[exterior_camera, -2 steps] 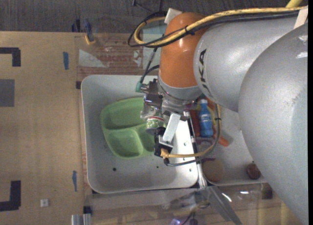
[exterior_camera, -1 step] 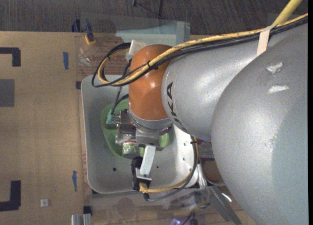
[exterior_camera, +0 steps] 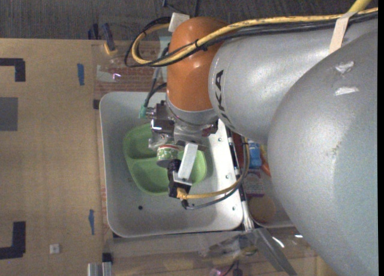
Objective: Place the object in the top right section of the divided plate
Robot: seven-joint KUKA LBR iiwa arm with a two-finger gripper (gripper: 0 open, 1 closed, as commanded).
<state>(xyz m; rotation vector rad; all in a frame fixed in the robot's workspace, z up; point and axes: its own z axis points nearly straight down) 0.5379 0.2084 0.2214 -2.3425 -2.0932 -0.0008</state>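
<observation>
Camera view, from above the bench: the grey arm [exterior_camera: 282, 107] with its orange band reached in from the right and covered most of the scene. Its gripper [exterior_camera: 163, 147] was poised over a green divided plate [exterior_camera: 131, 143]. The plate lay flat inside the white bin [exterior_camera: 120, 209], toward the bin's upper middle, with bare white floor around its left and lower sides. A small pale-green object [exterior_camera: 165, 156] showed right at the gripper's tip, over the plate near where its raised ridges met. Which section it sat above could not be told, since the wrist hid the plate's upper right part. Whether the gripper was open or closed, and whether it had hold of the object, could not be told either. The plate's visible left and lower sections held nothing else. A dark speck [exterior_camera: 140, 207] marked the bin floor below the plate. Past the bin's right rim, under the arm's bulk, a blue thing [exterior_camera: 255, 156] and a round tan thing [exterior_camera: 262, 209] peeked out, both too hidden to identify. Strips of blue tape [exterior_camera: 81, 74] dotted the tan bench [exterior_camera: 48, 149] to the left of the bin.
</observation>
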